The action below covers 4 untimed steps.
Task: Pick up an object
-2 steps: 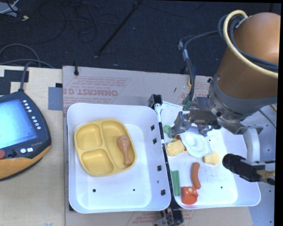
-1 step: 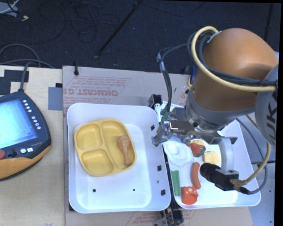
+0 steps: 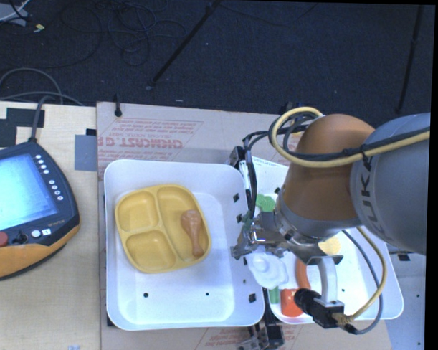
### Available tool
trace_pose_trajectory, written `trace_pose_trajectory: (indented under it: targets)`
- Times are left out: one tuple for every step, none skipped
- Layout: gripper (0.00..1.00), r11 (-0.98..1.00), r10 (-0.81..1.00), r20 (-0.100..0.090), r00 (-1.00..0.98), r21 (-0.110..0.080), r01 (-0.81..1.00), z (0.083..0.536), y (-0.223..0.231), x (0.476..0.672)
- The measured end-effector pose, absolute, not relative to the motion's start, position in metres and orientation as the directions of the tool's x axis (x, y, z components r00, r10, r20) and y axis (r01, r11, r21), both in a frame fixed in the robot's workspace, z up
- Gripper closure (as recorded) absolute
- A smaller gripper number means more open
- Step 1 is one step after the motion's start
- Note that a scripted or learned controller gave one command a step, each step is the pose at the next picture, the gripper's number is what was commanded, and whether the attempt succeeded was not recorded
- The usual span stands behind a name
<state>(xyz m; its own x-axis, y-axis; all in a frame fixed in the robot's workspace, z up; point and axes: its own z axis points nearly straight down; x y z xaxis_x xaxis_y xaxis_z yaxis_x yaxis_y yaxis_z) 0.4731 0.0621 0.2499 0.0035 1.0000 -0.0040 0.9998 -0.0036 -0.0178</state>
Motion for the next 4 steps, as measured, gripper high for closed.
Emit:
trace_pose_trajectory:
  targets:
    - [1.00, 0.005, 1.000, 0.001, -0.005, -0.002, 1.000, 0.285, 0.116, 0.480]
    - [1.00, 0.004, 1.000, -0.002, -0.004, -0.007, 1.000, 0.233, 0.135, 0.530]
    - [1.00, 0.006, 1.000, 0.007, -0.006, 0.011, 1.000, 0.386, 0.170, 0.486]
    - [1.00, -0.002, 1.000, -0.006, 0.002, -0.014, 1.000, 0.262, 0.153, 0.536]
